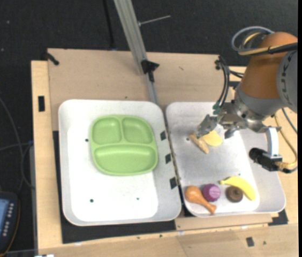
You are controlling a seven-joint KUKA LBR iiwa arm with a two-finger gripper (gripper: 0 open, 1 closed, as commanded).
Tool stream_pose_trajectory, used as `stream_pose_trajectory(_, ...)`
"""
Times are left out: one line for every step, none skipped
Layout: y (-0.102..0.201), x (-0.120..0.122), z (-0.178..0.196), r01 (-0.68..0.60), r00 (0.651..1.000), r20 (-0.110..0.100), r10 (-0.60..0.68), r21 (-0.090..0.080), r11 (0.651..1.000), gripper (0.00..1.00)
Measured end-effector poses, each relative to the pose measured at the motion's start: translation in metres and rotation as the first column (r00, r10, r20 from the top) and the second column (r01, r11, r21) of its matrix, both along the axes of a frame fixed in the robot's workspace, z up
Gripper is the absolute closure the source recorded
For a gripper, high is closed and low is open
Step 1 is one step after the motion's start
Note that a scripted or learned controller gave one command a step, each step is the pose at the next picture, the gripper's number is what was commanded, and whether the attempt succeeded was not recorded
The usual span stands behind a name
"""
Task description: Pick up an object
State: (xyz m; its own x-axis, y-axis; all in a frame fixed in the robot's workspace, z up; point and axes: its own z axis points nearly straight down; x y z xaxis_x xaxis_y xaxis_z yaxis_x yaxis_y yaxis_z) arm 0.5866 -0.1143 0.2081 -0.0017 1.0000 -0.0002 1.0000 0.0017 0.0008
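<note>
We find no brand, label or writing we can read on anything here. The gripper (217, 126) hangs over the upper middle of the right bin (223, 191), its fingers spread apart, with nothing gripped between them that we can make out. Just below them lie a pale yellow rounded piece (213, 138) and a tan stick-like piece (198, 143), touching each other. Along the bin's near edge we see an orange pear-shaped toy (198, 196), a purple round toy (211, 191), a dark brown ring like a doughnut (234, 194) and a yellow banana (240, 186). The left bin (76, 197) holds a green divided plate (124, 145) with three compartments.
</note>
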Motion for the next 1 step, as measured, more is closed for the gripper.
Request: stream_pose_trajectory(-0.0001,0.0000,0.0000,0.001,1.000,0.000,-0.001,0.000,1.000,0.00)
